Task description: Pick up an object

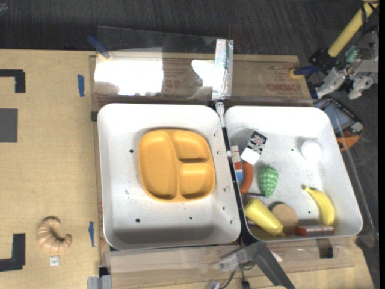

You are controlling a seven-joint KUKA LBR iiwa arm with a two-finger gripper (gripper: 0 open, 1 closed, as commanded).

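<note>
**Banana or green piece: take the one with room around it**

Objects for the pick all lie in the right bin (337,131). A banana (321,205) lies along the bin's right side, its lower end just beside a dark red marker-like stick (310,229) near the front wall. A knobbly green piece (269,180) sits near the middle, with an orange piece (246,177) close on its left. A yellow pear-shaped piece (263,216) and a brown round one (286,213) touch each other at the front. A pale round thing (311,150) lies alone toward the back, hard to make out against the white floor. A small black-and-white box (257,141) and a white card (249,157) lie by the dividing wall.

The gripper (349,80) hangs outside the bin, beyond its back right corner, well apart from every object and holding nothing. Whether it is apart or together I cannot tell; it is too small and cluttered here.

To do this well, I would pass over the crowded front pair. The banana's middle looks the best target: come straight down, close across its narrow width, and stay clear of the stick and the bin wall. The green piece is a fair second choice, though its bumpy skin may slip. The left bin (114,161) carries a yellow divided plate (176,164) and needs no visit.
</note>
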